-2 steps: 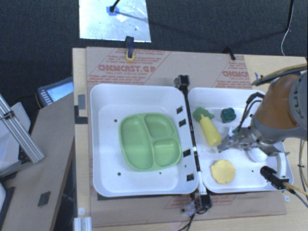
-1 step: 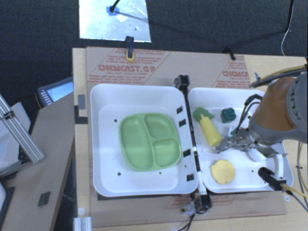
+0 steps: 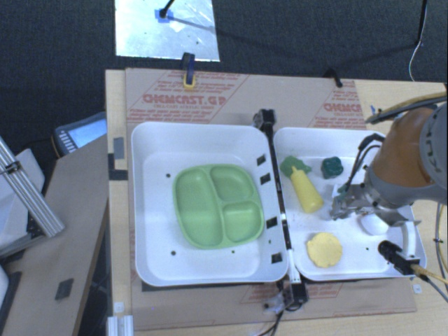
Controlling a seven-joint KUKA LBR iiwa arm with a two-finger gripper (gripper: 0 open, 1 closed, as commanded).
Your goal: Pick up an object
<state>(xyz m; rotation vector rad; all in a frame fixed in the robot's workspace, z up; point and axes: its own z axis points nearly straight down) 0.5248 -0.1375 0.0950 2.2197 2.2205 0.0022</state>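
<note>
In the right bin (image 3: 364, 135), yellow bottle (image 3: 306, 190) green cap up-left, pincer (image 3: 341, 208) state unclear.

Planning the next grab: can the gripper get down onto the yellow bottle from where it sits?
Probably yes. The gripper sits just right of the yellow bottle in the right bin, nothing between them.

Robot arm (image 3: 413, 163): grey rounded housing, broad orange band above the wrist, thin black cables looping along its left side; small metallic grey two-finger gripper (image 3: 341, 208).
</note>
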